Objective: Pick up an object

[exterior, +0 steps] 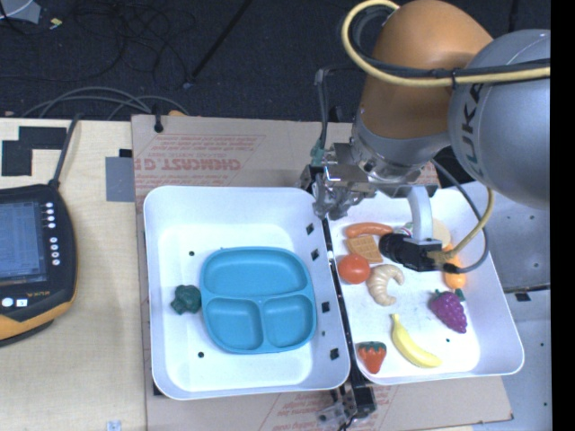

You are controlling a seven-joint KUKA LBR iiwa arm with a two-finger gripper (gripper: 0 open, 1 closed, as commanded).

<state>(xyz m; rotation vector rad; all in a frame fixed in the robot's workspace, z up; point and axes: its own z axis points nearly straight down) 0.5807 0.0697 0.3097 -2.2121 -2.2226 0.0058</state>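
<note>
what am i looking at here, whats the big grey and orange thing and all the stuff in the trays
One camera looks down at a slant on a bench. The big grey and orange shape is a robot arm reaching in from the right; its pincer hangs over the near corner of the right bin. That bin holds toy food: a tomato, croissant, grapes, banana and strawberry. The left bin holds a blue divided plate with a small green toy beside it. Nothing can be seen in the pincer.
</note>
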